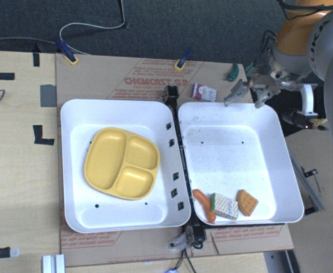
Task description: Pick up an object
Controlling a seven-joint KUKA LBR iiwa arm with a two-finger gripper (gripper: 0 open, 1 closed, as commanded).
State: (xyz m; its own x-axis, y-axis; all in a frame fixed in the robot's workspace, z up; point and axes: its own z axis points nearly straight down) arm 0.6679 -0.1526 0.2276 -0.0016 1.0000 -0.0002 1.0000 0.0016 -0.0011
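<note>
1. Objects for picking, near edge of right bin (280,152): carrot (203,204), touching it a pale block (225,206), just beside that a cracker (247,202).
2. Left bin (75,152): yellow divided plate (121,163), lying flat.
3. Beyond the bins, on cardboard (132,78): small red packet (204,92).
4. Gripper (244,96), fingers spread, nothing between them, above the right bin's far rim, well apart from the objects.

Open floor across most of the right bin (234,147), three small items (226,205) crowding its near edge.
</note>
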